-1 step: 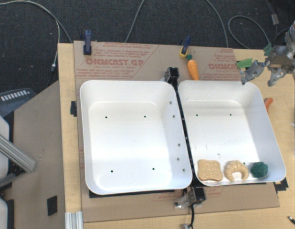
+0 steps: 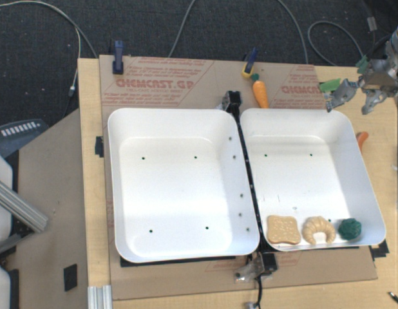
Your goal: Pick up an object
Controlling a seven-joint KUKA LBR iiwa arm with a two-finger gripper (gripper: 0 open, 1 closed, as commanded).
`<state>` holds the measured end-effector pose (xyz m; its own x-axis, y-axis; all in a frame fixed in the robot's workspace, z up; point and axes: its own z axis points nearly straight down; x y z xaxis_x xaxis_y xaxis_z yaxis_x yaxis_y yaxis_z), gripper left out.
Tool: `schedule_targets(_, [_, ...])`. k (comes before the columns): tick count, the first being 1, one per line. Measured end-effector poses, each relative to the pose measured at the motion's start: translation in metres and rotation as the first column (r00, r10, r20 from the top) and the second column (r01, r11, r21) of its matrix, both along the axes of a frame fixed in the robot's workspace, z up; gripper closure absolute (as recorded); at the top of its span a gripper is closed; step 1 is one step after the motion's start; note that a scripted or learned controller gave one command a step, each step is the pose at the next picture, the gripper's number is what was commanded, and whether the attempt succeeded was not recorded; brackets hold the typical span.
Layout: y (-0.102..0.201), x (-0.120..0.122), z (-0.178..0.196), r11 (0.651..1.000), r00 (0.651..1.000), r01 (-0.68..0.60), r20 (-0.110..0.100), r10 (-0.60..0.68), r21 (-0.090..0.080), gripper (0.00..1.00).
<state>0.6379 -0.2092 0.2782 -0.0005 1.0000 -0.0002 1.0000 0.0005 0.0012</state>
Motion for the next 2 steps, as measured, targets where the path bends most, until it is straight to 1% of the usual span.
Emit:
schedule_targets(1, [0.005,0.002,-0.061,1.000,1.000,0.000,-0.006,0.000,0.001,0.00])
schedule_targets(2, [0.009,0.010,-0.109,1.000,1.000,0.000,-0.004,0.000,0.001,0.00])
